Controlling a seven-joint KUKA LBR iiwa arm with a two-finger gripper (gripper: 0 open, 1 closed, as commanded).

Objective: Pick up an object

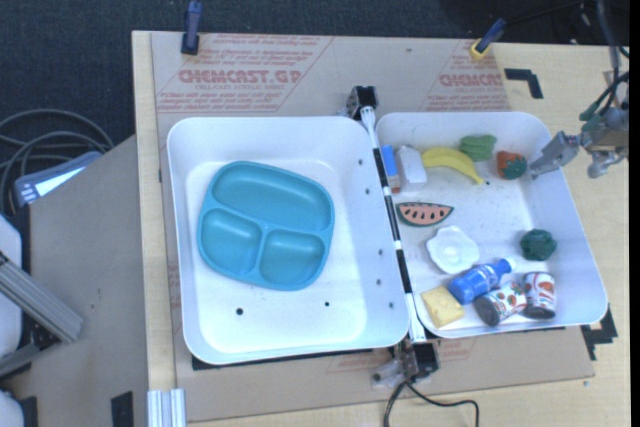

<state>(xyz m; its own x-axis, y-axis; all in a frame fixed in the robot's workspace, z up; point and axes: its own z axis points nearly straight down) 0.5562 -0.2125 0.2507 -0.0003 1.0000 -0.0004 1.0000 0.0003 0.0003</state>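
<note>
The right bin [560, 205] holds the loose objects. A yellow banana [452, 162] lies at its back, with a green item [478, 145] and a small red and green item [512, 164] beside it. Nearer the middle are a watermelon slice [424, 212] and a white shell-like piece [452, 248]. A dark green lump [538, 242] sits by the right wall. Along the front lie a blue bottle [478, 280], a yellow block [441, 306] and a printed can [518, 298]. My gripper [583, 149] hangs over the bin's back right rim, just right of the red item, with nothing seen in it.
The left bin [190, 155] holds a blue divided plate [265, 225]. A small white and blue box [404, 165] lies against the divider between the bins. Cables [40, 140] lie off the bench at the left.
</note>
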